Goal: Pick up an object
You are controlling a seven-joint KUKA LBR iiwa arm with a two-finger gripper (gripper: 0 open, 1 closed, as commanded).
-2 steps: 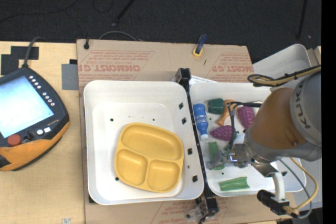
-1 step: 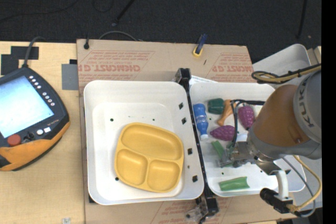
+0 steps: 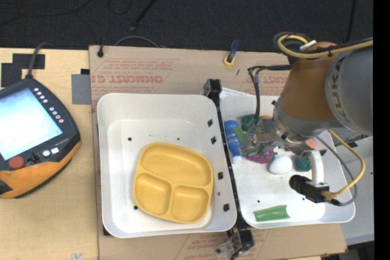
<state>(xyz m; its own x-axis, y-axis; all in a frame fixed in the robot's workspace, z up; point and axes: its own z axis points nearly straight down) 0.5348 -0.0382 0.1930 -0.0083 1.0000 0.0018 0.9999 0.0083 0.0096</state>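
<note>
Though arm hides jaws, purple obj (half-covered)

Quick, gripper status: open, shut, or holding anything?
Gripper: cannot be told; it sits low in the right bin among the clutter, hidden under the arm.

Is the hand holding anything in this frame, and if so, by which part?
Cannot be told: the hand is down among the clutter in the right bin, hidden under the arm's wrist.

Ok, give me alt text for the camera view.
A grey and orange arm reaches into the right bin over a clutter of small objects, including a blue bottle and white ball. The left bin holds a yellow tray.
</note>
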